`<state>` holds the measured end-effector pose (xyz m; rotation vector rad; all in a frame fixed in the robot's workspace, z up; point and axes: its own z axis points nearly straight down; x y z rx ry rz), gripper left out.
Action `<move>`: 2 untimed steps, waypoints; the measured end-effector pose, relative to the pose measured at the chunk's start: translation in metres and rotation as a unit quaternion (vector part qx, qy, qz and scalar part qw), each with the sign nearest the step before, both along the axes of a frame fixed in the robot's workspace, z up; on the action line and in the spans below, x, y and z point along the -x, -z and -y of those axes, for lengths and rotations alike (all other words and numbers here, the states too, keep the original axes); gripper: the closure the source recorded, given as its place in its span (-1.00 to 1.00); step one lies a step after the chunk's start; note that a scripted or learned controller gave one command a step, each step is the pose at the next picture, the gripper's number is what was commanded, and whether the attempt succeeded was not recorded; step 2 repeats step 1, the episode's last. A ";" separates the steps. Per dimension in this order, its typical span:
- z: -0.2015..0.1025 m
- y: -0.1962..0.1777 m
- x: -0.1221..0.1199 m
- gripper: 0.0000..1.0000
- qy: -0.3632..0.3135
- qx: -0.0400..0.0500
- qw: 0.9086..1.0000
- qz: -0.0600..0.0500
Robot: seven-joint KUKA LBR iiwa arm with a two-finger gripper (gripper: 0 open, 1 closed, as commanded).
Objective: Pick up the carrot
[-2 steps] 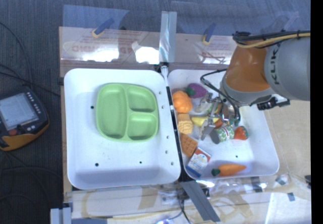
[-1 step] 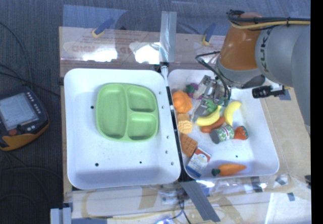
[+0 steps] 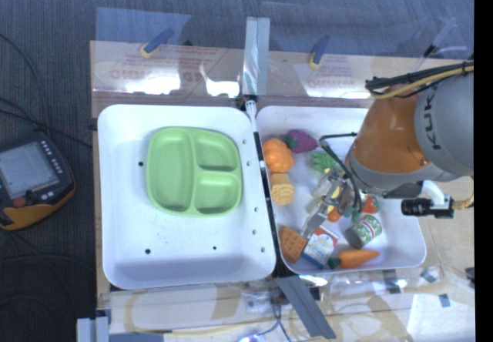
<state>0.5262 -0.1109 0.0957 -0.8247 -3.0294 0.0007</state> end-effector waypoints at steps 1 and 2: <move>-0.045 -0.092 -0.071 -1.00 0.010 0.000 1.000 0.006; -0.045 -0.092 -0.071 -1.00 0.010 0.000 1.000 0.006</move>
